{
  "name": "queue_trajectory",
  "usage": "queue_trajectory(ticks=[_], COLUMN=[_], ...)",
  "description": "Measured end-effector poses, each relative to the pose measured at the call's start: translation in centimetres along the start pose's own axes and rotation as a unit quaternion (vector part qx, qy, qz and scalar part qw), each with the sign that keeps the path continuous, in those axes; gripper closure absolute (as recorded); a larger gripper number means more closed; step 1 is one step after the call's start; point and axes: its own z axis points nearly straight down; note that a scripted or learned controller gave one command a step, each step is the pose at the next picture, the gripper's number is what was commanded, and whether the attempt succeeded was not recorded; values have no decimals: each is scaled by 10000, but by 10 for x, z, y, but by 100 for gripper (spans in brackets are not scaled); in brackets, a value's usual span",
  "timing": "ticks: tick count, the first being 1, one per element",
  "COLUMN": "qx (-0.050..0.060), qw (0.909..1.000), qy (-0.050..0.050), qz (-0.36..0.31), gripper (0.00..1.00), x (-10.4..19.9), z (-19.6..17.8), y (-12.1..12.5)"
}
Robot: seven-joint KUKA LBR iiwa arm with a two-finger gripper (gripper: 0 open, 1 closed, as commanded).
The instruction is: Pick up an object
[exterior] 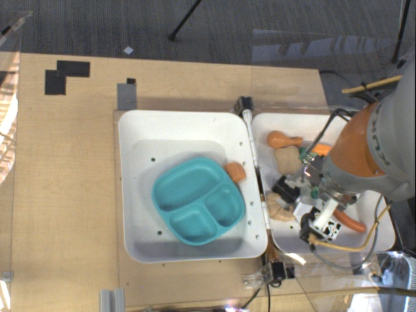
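Over on the left, the left bin (130, 174) holds a teal tray (198, 201) with a small orange piece (235, 171) tucked at its upper right corner. Moving right, the right bin (286, 246) carries the candidates: an orange gourd (283, 138) up top, a tan lump (285, 157) below it, another tan piece (279, 210) lower down, and a carrot (353, 224) toward the lower right. The arm (364, 148) is down among them, and the pincer (302, 182) sits low in the clutter; whether it is released or clenched, I cannot tell. Nothing looks lifted, so the pick seems still to do.
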Motion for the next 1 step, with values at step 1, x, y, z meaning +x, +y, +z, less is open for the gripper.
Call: queue_trajectory(ticks=[1], qx=[315], qw=[9989], qy=[-146], qz=[329], gripper=[0], x=[20], z=[22], y=[39])
